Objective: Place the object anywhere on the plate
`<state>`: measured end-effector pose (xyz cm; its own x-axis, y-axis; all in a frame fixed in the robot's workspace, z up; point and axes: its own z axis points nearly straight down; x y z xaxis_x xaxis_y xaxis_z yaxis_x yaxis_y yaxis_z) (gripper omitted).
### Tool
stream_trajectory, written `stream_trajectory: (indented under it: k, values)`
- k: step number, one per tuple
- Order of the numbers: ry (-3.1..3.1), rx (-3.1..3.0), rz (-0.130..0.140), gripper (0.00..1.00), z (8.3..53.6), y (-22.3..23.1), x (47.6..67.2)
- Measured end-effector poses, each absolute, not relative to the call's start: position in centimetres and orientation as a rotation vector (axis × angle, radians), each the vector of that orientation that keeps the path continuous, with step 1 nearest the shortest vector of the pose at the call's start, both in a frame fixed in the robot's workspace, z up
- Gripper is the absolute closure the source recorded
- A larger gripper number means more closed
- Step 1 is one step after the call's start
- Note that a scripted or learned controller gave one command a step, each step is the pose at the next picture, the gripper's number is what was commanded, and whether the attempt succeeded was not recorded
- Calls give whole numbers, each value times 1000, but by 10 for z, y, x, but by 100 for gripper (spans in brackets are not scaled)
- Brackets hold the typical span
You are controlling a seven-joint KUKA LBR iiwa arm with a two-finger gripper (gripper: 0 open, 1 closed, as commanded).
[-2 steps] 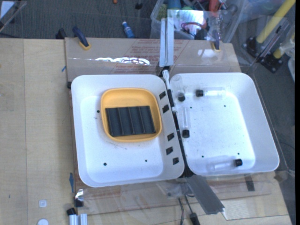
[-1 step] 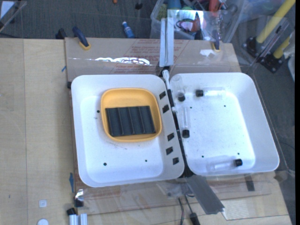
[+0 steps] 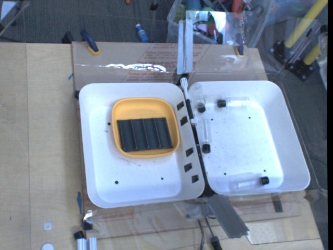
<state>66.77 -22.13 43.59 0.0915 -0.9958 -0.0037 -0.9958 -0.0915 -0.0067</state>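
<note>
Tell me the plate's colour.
Yellow-orange plate, seen in the camera view, with a dark ribbed block on it.

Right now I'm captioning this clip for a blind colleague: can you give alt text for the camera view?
A dark grey ridged block lies flat on a yellow plate in the left white bin. The right white bin beside it holds a few small clear, black-capped pieces.
</note>
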Motion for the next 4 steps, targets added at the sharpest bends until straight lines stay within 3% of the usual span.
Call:
stream_trajectory:
  k: [4]
  values:
    - [501, -3097, -4, 100, 434, -220, 668]
